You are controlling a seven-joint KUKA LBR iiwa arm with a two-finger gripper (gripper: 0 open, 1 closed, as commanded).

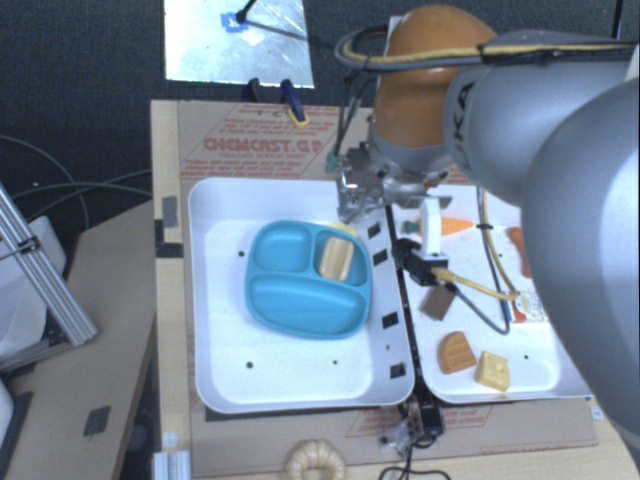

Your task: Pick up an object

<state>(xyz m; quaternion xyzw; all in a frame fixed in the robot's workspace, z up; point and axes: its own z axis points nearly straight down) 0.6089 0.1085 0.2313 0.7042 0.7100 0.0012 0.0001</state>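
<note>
A tray [290, 303] lies in the left bin [215, 363], holding 1 block [336, 259].

Below the hand [352, 206] lie two white bins [215, 268] [545, 368], one blue divided tray [290, 298] with one tan block [336, 259], and, to its right, one orange carrot piece [456, 226], one brown chip [437, 303], one tan cracker [456, 352] and one pale cheese cube [492, 370].

Bright, even light, glare on the foil sheet [238, 26], near arm [560, 158] blurred
</note>
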